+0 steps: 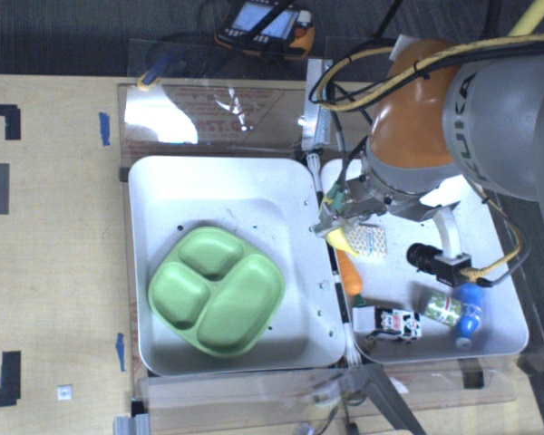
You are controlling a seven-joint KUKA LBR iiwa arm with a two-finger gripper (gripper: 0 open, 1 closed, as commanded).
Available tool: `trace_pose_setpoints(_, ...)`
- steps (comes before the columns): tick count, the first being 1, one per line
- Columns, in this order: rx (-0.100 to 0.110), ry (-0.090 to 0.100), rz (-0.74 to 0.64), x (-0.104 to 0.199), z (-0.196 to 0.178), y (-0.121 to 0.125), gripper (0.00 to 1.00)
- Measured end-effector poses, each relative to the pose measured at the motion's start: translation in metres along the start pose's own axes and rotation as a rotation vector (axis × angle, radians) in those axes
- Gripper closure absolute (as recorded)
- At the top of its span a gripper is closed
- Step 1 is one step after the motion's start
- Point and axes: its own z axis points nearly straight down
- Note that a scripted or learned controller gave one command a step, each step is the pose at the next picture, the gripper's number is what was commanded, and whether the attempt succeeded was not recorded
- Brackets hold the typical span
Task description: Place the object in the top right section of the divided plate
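The gripper (337, 208) hangs low over the inner edge of the right bin (503, 329); whether it is spread or pressed together I cannot tell. Just below it lie a yellow item (342, 239) and a patterned white packet (368, 240), then an orange carrot (348, 275). Farther off to its left, the green divided plate (216, 289) sits in the left bin (163, 184).

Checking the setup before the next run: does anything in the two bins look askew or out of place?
Mostly orderly. The green divided plate sits flat in the left bin, rotated at an angle to its walls. In the right bin, the carrot lies against the divider and the small bottle lies on its side.
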Motion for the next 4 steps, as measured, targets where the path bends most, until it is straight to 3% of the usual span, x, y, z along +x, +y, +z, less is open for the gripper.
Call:
trace_pose_setpoints(1, -0.011, -0.005, -0.088, 0.085, 0.094, 0.021, 1.00)
trace_pose_setpoints(2, -0.002, -0.001, 0.107, 0.158, 0.034, 0.009, 1.00)
trace_pose_setpoints(3, 0.004, -0.002, 0.606, 0.190, 0.056, -0.028, 1.00)
trace_pose_setpoints(4, -0.015, 0.004, 0.544, 0.196, 0.096, -0.020, 1.00)
